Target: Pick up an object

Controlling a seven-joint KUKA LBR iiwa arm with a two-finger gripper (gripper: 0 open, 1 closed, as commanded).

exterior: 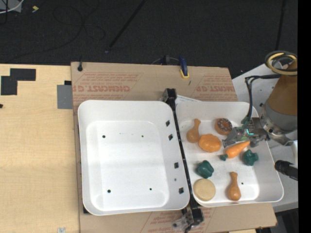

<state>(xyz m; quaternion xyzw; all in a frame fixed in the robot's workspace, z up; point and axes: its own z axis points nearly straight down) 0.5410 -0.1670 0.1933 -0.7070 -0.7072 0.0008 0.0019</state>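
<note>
While my gripper (241, 136) hangs low in the right bin (265, 191), the carrot (237, 149) lies just under and in front of it, long axis slanting up to the right. Whether my fingers are spread or closed, I cannot tell; they look blurred against the carrot.

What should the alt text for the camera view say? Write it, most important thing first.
The arm's gripper is low in the right bin, over an orange carrot toy. Around it lie two drumsticks, an orange piece, a doughnut, green toys and a cream disc.
</note>
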